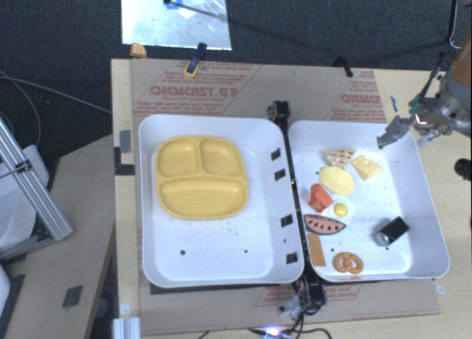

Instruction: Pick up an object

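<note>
Pretzel (347,262) low in right bin (428,205)

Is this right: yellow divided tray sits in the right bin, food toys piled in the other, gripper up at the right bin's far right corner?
Not quite. The camera view shows the yellow divided tray in the left bin. The food toys, such as the watermelon slice and pretzel, lie in the right bin. The gripper is at that bin's far right corner, as you said.
</note>
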### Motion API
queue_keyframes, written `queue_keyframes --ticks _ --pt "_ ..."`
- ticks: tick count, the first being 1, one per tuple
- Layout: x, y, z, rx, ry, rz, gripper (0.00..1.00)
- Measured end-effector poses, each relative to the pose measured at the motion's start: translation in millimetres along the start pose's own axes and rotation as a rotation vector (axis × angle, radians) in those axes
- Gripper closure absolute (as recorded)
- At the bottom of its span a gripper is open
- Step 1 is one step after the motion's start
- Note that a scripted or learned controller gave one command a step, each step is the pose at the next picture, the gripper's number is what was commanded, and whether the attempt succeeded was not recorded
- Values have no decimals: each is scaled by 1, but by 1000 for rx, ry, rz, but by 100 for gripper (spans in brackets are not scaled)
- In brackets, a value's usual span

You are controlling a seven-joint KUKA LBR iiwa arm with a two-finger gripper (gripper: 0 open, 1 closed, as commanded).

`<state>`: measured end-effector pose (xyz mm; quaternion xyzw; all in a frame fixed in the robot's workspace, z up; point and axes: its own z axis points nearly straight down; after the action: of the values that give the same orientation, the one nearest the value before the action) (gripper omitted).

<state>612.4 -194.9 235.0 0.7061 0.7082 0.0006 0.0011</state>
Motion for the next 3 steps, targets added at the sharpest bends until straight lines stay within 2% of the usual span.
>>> queue_keyframes --ticks 1,2,3 --pt "8 -72 -89 -3 0 3 0" --pt "3 -129 -19 8 2 5 0" --pt "55 -112 156 4 3 -3 0"
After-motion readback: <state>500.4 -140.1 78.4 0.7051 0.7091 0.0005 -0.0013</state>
